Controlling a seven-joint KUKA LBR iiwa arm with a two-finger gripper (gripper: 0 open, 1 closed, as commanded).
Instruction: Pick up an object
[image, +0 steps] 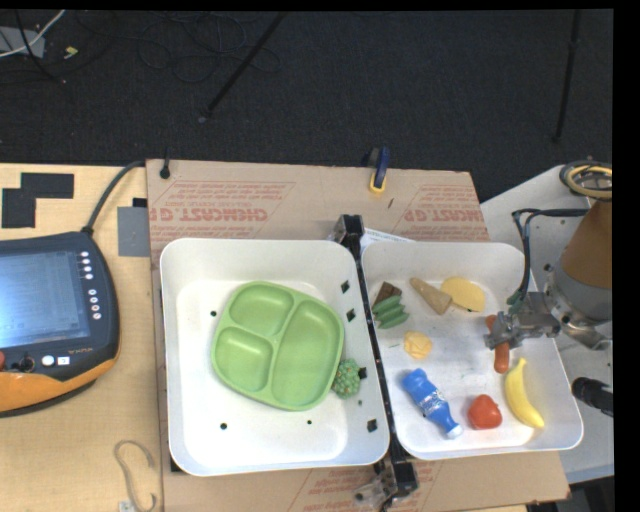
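Observation:
My gripper (503, 333) hangs over the right edge of the right bin (452, 449), reaching in from the right. Directly under it lies a small red-orange piece (502, 361), partly hidden by the gripper. Nearby in the same bin are a yellow banana (523, 394), a red tomato (485, 412), a blue bottle (431, 401), a small yellow-orange piece (417, 346), a yellow lemon (464, 293), a tan wedge (431, 295), a green pod (390, 314) and a brown piece (386, 294).
The left bin (190, 420) holds a green divided plate (278, 345) and a small green broccoli-like piece (347, 378) against the divider. A teach pendant (50, 315) lies on the bench at far left. Cables run near the arm (590, 255).

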